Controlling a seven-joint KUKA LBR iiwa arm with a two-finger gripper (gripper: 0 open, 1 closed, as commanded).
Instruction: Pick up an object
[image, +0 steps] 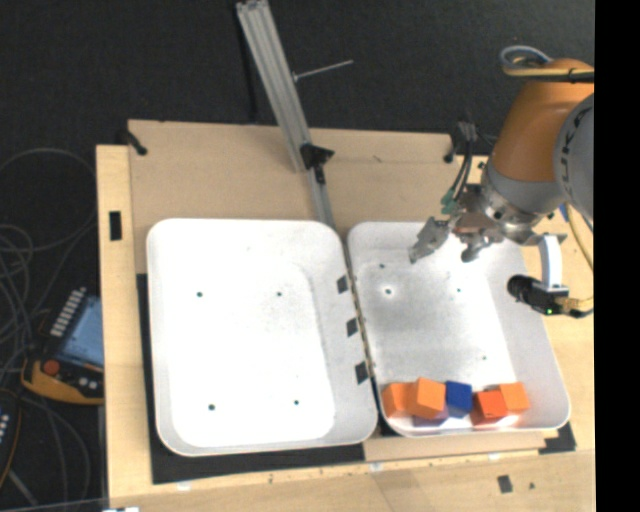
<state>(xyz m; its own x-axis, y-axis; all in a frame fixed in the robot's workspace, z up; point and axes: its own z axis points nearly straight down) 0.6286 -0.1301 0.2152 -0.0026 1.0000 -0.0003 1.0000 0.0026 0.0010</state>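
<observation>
Several small blocks lie in a row along the near edge of the right bin (455, 310): an orange block (399, 398), another orange block (430, 396), a blue block (458, 396), and two more orange blocks (489, 405) (513, 396). My gripper (446, 245) hangs over the far part of the right bin, well away from the blocks. Its two fingers stand apart with nothing between them.
The left bin (250, 330) sits beside the right one, with dark clips at the seam between them. A slanted metal rail (285, 95) runs down to the bins' far edge. Cables and a handheld pendant (70, 345) lie off the bench at left.
</observation>
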